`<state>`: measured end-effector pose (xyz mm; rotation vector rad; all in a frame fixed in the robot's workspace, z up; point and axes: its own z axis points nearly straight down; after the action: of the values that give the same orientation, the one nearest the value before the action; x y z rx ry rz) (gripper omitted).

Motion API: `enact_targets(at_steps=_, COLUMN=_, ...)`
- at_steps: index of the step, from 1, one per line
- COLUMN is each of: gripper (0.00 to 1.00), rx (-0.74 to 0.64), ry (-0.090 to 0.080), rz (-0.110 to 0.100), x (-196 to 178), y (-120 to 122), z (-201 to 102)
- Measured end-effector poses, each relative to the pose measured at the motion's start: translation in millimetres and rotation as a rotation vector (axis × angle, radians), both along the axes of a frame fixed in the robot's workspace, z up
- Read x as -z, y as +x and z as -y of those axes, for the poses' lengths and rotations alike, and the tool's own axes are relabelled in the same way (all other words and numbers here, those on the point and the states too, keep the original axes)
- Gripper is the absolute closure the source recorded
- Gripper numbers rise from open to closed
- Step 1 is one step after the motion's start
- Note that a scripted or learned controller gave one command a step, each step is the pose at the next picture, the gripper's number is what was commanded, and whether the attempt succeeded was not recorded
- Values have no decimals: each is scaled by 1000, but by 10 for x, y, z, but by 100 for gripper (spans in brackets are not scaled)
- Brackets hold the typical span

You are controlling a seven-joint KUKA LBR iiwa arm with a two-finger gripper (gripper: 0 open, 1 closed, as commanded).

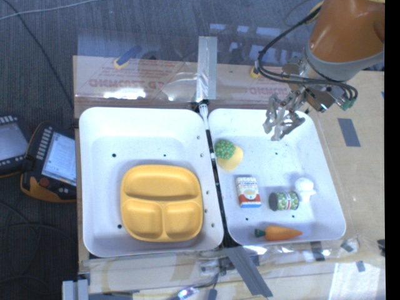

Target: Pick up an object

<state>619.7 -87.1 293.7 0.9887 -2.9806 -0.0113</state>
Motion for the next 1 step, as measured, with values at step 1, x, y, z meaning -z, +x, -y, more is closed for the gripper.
enact_targets(at_steps=1, gripper=100, rx=-40, ry=-2, rz=4, x=-686, y=444, z=-341)
